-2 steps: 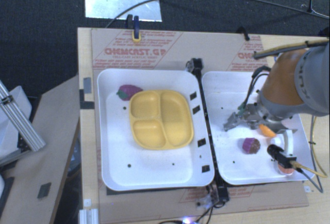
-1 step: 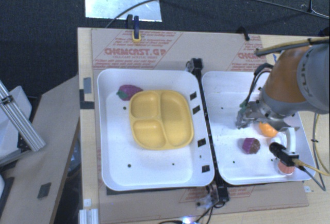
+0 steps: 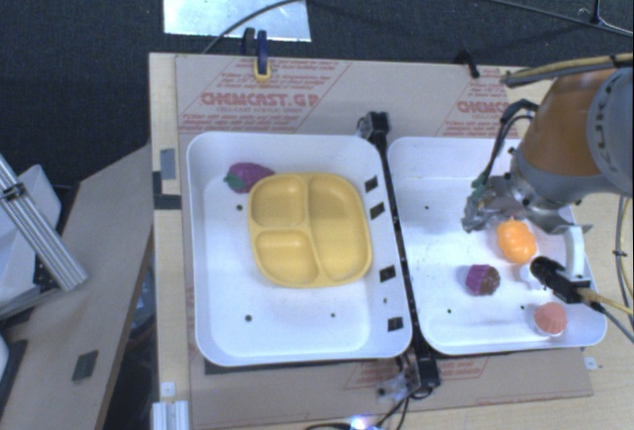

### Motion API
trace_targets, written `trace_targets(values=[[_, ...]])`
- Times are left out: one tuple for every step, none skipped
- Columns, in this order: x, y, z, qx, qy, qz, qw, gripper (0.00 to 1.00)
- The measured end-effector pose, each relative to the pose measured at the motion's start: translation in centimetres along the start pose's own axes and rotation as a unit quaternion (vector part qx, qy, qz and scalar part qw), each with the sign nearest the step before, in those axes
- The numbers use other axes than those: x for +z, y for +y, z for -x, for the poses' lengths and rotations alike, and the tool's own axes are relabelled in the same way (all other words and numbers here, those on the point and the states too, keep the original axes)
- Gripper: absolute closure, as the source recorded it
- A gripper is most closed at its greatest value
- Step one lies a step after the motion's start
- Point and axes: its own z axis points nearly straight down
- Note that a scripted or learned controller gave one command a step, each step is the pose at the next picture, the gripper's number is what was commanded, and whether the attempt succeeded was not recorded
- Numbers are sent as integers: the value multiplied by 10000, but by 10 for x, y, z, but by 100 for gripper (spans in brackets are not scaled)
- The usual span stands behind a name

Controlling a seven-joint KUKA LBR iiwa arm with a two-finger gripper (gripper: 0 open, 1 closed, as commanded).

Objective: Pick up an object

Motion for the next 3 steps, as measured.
trace_targets(values=[[-63,-2,3,0,-3,11,10000,100],[-86,0,3,-4,1,-6,10000,100],[-96,12,-50,-30,13,-13,10000,100]])
